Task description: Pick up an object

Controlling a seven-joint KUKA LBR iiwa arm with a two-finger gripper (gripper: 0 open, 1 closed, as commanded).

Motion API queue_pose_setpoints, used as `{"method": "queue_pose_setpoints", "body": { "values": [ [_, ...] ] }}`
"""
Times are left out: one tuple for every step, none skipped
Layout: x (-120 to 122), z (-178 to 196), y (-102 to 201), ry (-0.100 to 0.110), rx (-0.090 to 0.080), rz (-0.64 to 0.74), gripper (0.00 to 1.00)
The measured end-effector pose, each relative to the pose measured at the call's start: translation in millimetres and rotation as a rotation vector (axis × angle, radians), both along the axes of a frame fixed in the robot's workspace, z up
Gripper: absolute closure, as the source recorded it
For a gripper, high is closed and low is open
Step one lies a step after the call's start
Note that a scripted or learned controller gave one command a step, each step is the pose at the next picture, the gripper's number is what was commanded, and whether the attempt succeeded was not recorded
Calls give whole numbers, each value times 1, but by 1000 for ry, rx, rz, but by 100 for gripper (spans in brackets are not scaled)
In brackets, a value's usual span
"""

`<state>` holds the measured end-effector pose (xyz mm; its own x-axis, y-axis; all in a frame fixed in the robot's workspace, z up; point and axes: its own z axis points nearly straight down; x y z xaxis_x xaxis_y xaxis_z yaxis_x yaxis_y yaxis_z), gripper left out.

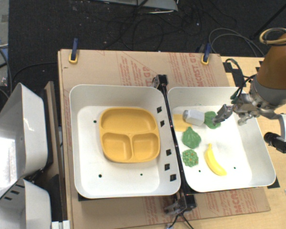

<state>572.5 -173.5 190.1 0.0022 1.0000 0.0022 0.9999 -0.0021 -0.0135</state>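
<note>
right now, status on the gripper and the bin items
Gripper low in right bin, at small green piece. Nothing seen held. Grey-white object beside it; banana apart. Yellow tray in left bin.

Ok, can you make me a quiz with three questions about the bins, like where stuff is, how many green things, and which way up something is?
1. Where is the yellow tray?
A. left bin
B. right bin
C. on the floor

2. How many green things lie in the right bin?
A. one
B. three
C. five

3. How does the tray sit?
A. standing on edge
B. upside down
C. flat, its sections facing up

Answers:
1 A, it fills the middle of the left bin.
2 B, one by the gripper and two beside the banana.
3 C, its three sections show from above.
</note>
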Motion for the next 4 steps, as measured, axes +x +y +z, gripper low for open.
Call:
{"method": "queue_pose_setpoints", "body": {
  "values": [
    [3, 7, 0, -13, -3, 3, 0],
    [8, -37, 0, -10, -2, 2, 0],
    [2, -82, 2, -9, -1, 1, 0],
    [2, -99, 2, -12, -2, 2, 0]
  ]
}}
